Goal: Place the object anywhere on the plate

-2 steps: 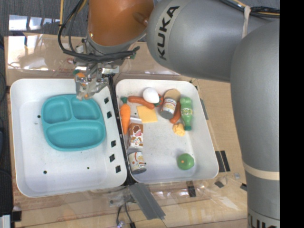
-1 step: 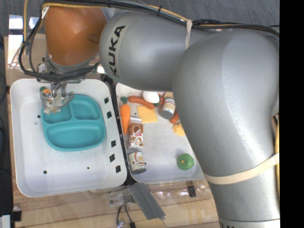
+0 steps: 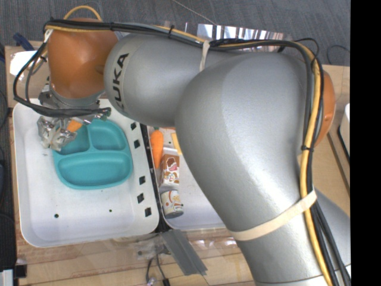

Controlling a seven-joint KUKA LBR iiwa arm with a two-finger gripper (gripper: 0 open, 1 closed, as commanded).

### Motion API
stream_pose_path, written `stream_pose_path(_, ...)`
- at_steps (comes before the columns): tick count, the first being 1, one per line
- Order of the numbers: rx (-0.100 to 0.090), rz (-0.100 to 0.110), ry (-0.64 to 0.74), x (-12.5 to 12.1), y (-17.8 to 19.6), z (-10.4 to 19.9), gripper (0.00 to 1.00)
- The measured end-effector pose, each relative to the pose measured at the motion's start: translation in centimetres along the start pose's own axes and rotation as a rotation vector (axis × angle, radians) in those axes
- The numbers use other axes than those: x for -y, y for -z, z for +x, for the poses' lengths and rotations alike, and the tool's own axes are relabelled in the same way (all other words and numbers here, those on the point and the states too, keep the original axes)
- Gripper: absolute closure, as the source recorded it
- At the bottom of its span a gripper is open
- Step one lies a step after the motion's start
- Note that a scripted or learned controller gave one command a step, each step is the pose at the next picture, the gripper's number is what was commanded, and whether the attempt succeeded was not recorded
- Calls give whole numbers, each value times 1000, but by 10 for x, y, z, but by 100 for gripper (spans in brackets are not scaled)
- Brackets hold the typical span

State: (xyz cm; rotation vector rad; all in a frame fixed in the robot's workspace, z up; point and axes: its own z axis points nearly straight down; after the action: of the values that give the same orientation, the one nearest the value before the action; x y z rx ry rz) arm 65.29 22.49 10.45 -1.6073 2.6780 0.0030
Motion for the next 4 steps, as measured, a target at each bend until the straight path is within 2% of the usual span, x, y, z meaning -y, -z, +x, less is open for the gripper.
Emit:
stream_pose_path(1, 4, 2, -117, 10, 1, 4, 100)
stream_pose_path(2, 2, 3, -345, 12, 0, 6, 100)
stream_pose_path(4, 5, 7, -678, 10, -1, -1, 100)
